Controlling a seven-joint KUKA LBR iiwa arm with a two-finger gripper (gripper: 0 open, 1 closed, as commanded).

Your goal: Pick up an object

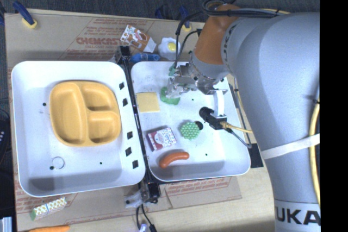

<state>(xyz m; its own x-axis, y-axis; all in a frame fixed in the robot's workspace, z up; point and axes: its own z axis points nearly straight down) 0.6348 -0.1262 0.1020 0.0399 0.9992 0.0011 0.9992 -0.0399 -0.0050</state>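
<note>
My gripper (174,88) reaches down into the right bin (236,157) near its back middle. It stands right over a small green object (168,98), which its body partly hides; I cannot see whether it holds that object. A yellow cheese slice (148,101) lies just left of it. Nearer the front lie a green bumpy ball (190,130), a red and white packet (161,138) and an orange sausage (173,158).
The left bin (24,117) holds a yellow divided tray (85,112). Behind the bins lie a snack packet (134,37), a blue item (144,56) and a yellow-white item (169,47). A blue clamp (25,14) sits at the bench's back left corner. A wrapped candy (49,207) lies in front of the left bin.
</note>
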